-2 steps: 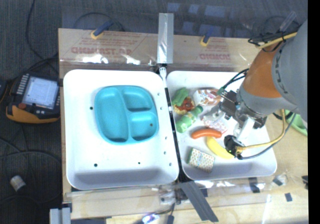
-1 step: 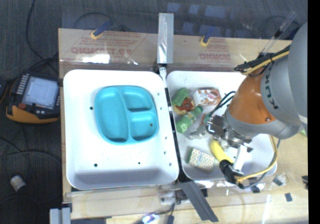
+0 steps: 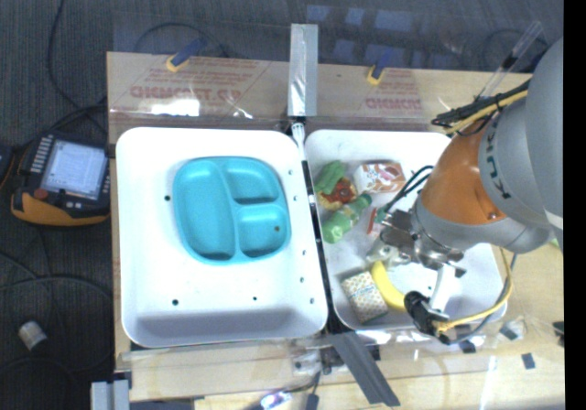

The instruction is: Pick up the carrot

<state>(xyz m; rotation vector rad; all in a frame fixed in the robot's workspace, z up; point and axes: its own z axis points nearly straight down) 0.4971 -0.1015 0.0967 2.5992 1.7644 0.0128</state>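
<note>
Two shallow white bins sit side by side on the bench. The left bin point(image 3: 137, 307) occupies the centre-left of the frame and holds a turquoise divided plate point(image 3: 231, 208), which lies flat in its upper half with three compartments facing up. The right bin point(image 3: 341, 147) occupies the centre-right of the frame and holds a cluster of toy food items. Near its upper left corner lie green and red vegetable pieces point(image 3: 334, 190), with a green piece point(image 3: 337, 227) just below them and a small white and orange packet point(image 3: 380, 176) just to their right. A yellow banana point(image 3: 386, 285) lies in the lower middle of this bin, touching a pale speckled sponge-like block point(image 3: 363, 295) on its left. The carrot cannot be identified with certainty among these items. The arm point(image 3: 476, 188) enters from the right of the frame and covers the right half of the right bin. The gripper point(image 3: 417, 257) sits low over the bin, just above and to the right of the banana. Whether the gripper is released or clenched cannot be told. A handheld pendant with a lit screen point(image 3: 69, 175) rests on the floor at the left of the frame.
</note>
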